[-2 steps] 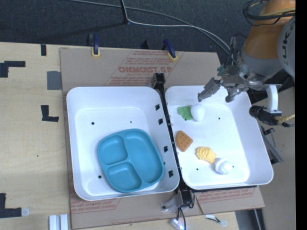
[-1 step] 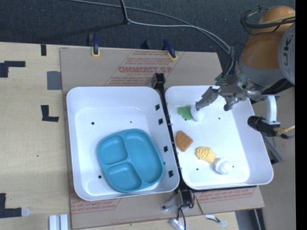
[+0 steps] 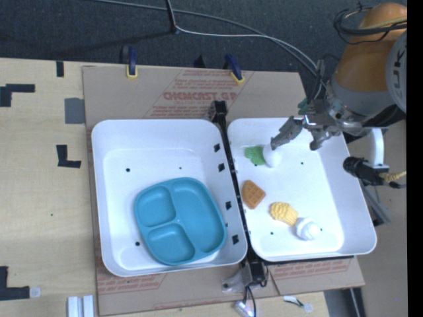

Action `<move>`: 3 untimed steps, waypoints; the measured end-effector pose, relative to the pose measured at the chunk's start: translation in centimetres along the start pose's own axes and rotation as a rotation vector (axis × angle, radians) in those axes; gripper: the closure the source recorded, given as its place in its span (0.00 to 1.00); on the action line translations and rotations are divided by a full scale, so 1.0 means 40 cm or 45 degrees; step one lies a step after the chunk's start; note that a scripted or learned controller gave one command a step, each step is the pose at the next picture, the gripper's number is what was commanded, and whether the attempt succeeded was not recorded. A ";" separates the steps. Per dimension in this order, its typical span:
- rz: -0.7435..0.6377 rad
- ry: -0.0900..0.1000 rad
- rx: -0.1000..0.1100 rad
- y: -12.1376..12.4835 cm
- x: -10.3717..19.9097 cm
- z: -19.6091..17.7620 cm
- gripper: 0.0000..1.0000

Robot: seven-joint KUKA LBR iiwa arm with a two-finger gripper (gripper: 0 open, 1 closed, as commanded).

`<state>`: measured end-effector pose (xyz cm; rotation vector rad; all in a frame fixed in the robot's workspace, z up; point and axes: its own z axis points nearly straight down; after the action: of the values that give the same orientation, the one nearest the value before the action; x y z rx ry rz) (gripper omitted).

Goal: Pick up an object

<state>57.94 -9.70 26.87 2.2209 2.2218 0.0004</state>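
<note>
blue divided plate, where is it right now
The blue divided plastic plate lies in the left white bin, toward its near edge, across the divider from the orange waffle-shaped toy in the right bin.

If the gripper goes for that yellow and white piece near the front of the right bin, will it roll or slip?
The yellow and white piece looks rounded and tapered, lying on its side, so it may roll or pivot when nudged. It looks small and probably light. The smooth bin floor may let it slide.

The arm (image 3: pixel 370 51) is cut off by the top and right edges of the picture; its gripper (image 3: pixel 299 137) is too blurry to make out well. The green and white thing (image 3: pixel 261 155) is too small to name; so is the white bit (image 3: pixel 307 229) on the yellow toy (image 3: pixel 283 212).
</note>
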 end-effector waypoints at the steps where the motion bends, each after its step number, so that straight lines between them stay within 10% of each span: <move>1: 0.000 0.000 0.000 -0.035 -0.017 -0.032 0.00; 2: -0.002 -0.001 0.001 0.162 -0.017 0.028 0.00; 3: 0.000 -0.001 0.001 0.159 -0.018 0.024 0.00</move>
<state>64.30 -10.42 25.90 2.2208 2.2222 -0.0010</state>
